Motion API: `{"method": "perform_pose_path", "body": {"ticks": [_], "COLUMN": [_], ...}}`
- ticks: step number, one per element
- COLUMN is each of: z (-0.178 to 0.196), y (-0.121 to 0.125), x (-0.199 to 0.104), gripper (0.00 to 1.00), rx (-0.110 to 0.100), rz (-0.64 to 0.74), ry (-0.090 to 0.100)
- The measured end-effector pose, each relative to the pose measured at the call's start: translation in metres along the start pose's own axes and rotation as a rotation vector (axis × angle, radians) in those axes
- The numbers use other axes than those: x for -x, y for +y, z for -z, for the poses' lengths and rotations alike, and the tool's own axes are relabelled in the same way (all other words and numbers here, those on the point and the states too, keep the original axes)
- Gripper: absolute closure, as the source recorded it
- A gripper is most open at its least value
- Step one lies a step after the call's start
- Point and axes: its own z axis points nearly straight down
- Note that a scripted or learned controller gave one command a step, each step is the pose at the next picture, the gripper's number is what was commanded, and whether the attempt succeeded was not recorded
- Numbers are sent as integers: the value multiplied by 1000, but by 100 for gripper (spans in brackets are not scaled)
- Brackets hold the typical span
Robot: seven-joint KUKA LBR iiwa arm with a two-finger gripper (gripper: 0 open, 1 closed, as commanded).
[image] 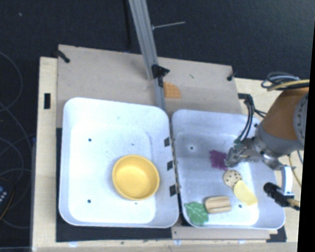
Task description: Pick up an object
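Arm reaches in from the right over the right bin point(201, 126), pincer point(234, 157) low, just beside the purple piece point(217, 159) and right above the round speckled cookie point(230, 178). Can't tell from this angle how wide the pincer is set, or whether anything's in it; nothing visibly between its tips.

Candidate objs all in the right bin, crowded toward the near-right: purple piece mid-bin, cookie just below it, yellow lemon-like piece point(245, 192) touching or nearly touching the cookie, tan bread-roll shape point(217, 204) near the front wall, green leafy item point(196, 212) in the front-left corner. Left bin point(92, 123) carries a yellow bowl point(136, 176), well apart from the arm.

Risks, as I judge them:
- Pincer sits btwn purple piece and cookie, so a descent could land on the gap & close on nothing.
- Purple piece looks flat and soft; tips may slide over it w/o grip.
- Cookie is thin and lies flat, so it's likely to get pushed, not pinched.
- Cookie + lemon sit close; a nudge could shove one into the other or pinch both badly.
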Motion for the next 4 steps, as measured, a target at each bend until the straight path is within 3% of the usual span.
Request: {"method": "perform_pose_path", "body": {"ticks": [3, 4], "z": [146, 155], "y": [14, 9], "x": [1, -51], "gripper": [100, 100], "rx": [0, -6], "rz": [13, 16], "ry": [0, 4]}}
